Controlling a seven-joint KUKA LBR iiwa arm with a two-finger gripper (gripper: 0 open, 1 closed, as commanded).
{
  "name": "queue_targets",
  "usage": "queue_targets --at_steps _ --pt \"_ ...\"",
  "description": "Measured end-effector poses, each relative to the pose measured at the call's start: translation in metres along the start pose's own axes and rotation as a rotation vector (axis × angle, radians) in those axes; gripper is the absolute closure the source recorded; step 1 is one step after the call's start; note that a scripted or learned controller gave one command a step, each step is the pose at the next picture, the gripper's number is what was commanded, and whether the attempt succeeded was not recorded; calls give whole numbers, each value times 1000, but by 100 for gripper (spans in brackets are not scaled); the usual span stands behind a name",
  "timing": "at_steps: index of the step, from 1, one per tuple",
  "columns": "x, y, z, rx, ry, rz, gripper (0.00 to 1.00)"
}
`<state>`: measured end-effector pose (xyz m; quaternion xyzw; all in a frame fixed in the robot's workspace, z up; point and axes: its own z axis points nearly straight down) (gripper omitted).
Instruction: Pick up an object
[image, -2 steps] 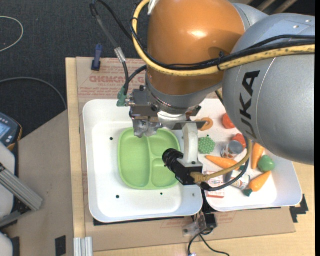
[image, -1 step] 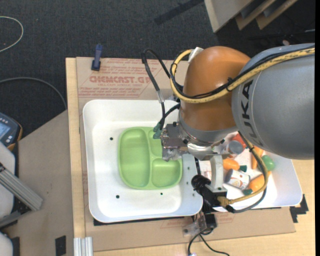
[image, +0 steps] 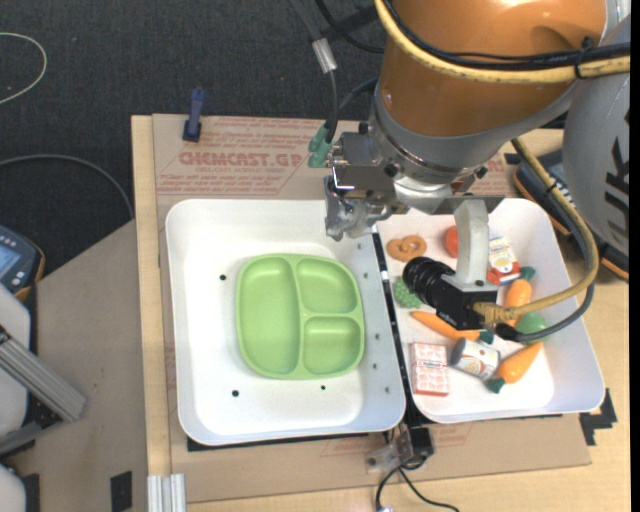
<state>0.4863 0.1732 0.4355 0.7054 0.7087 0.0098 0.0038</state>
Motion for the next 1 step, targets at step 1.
queue_targets --at_steps 1 --pt "-59 -2 82 28 -11 11 100"
